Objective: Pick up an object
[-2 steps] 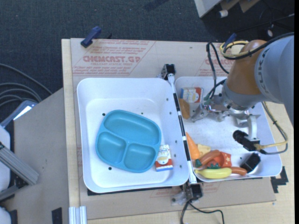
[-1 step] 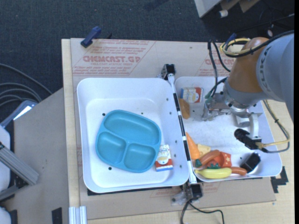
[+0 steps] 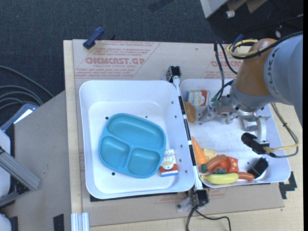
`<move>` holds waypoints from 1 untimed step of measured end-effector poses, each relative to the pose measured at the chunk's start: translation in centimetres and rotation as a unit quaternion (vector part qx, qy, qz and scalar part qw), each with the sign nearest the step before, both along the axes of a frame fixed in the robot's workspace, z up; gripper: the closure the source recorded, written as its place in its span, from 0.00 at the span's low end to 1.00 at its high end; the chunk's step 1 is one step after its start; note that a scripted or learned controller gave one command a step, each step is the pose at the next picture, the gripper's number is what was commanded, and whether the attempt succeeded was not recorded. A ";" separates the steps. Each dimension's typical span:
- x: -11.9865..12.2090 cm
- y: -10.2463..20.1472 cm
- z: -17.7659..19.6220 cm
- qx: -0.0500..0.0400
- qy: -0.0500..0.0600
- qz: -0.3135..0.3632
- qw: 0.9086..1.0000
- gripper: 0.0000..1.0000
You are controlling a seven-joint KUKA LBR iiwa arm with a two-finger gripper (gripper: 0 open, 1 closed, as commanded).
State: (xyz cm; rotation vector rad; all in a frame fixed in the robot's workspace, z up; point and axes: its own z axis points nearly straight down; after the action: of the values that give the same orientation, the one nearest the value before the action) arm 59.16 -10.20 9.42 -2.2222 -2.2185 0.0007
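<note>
My gripper hangs low in the right bin, in its far left part, with the grey arm reaching in from the right. Just left of it, against the dividing wall, lies a brown bread-like piece. A small white carton stands behind that. I see nothing held in the gripper. At the bin's near edge lies a heap of toy food: an orange carrot, a yellow banana, a red sausage and a red piece.
The left bin holds a blue divided plate and a small carton near its right wall. A black block lies in the right bin's near right corner. A blue clip lies on the board behind the bins.
</note>
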 end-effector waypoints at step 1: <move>6.5 0.1 -1.0 -0.001 0.001 0.001 1.000 0.00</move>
State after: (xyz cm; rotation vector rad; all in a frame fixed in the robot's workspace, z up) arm 65.67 -10.12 8.45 -2.2195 -2.2200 0.0046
